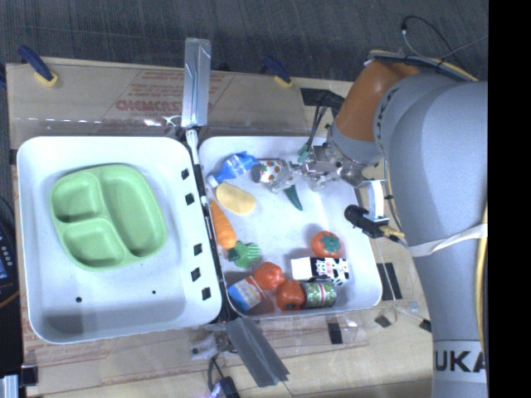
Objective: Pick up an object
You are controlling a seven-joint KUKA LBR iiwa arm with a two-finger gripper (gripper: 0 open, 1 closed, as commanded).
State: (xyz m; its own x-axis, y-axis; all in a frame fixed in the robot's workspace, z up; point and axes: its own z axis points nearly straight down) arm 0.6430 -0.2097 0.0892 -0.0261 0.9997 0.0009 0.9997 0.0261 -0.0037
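Camera view: arm w/ orange band reaches from the right into the right bin (365,284). Gripper (300,181) sits low at the bin's far side, near a small round patterned toy (270,172) and a dark green pointed piece (296,196); whether its fingers are apart or together can't be told. Nothing seen held, so, by my reading, the pick is not yet done; grasp and lift remain. Candidate things all lie in the right bin. Count: 2 bins; 1 green divided plate (106,214) in the left bin (33,305); 1 carrot (224,227); 1 yellow lemon-like piece (236,198); 1 can (319,293); approx. 3 red-orange tomato-like fruits, e.g. one at (326,243).
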